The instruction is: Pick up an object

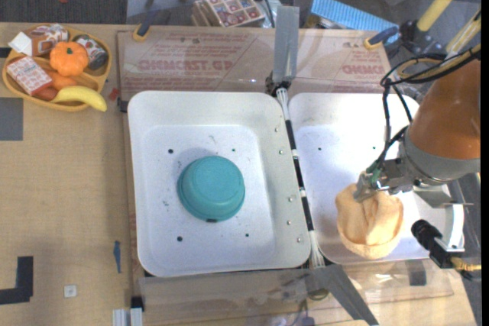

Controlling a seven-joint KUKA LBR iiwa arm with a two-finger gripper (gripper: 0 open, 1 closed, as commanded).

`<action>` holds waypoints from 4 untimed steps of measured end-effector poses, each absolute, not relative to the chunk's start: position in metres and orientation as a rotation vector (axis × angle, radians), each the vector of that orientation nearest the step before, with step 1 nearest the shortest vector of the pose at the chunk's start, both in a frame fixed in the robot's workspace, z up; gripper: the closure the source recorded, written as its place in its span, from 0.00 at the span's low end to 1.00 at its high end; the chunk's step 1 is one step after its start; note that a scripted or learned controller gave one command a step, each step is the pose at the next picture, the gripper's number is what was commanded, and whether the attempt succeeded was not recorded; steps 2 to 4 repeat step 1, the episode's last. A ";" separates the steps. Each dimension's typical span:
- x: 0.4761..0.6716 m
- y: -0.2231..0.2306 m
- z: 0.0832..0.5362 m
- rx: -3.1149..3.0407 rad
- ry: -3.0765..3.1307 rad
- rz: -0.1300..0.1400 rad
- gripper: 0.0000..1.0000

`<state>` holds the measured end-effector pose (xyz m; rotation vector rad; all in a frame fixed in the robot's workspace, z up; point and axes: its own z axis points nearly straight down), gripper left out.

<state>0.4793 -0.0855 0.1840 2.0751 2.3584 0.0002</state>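
Observation:
A pale orange, soft-looking lump (372,225) lies at the front of the right bin (336,133), close to its front rim. My gripper (374,185) is right at the lump's upper edge, touching or almost touching it, with the grey and orange arm (451,126) rising to the right. The wrist hides how the gripper meets the lump. A teal bowl (212,188) sits upside down in the middle of the left bin (145,164), far from the gripper.
A yellow dish of toy food (57,69) with an orange pumpkin and a banana rests on the bench at far left. A grey post (285,50) stands behind the seam between the bins. Cardboard sheets and clutter lie beyond the bins.

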 end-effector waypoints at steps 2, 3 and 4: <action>0.539 -0.092 0.184 2.084 2.350 0.000 1.00; 0.539 -0.092 0.184 2.084 2.350 0.000 1.00; 0.539 -0.092 0.184 2.084 2.350 0.000 1.00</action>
